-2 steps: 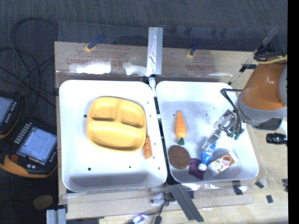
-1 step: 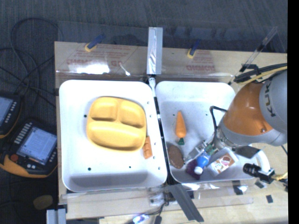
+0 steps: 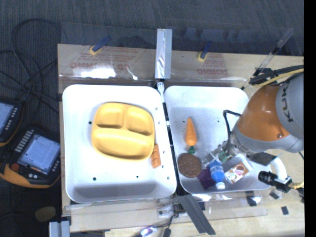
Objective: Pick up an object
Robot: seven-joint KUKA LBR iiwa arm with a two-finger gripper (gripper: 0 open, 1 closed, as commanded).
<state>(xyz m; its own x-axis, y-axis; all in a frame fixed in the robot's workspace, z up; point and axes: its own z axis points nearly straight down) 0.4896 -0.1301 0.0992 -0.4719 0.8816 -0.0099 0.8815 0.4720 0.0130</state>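
Pincer, opening impossible to tell, hangs just right of round brown cookie-like disc; small blue-capped bottle lies directly below pincer.

A yellow divided tray fills the left bin; a carrot lies in the right bin.

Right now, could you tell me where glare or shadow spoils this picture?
Camera view: glare whitens the plastic sheet behind the left bin; the arm shades the right bin's near corner, dimming the clutter there; the carrot and yellow tray stay sharp.
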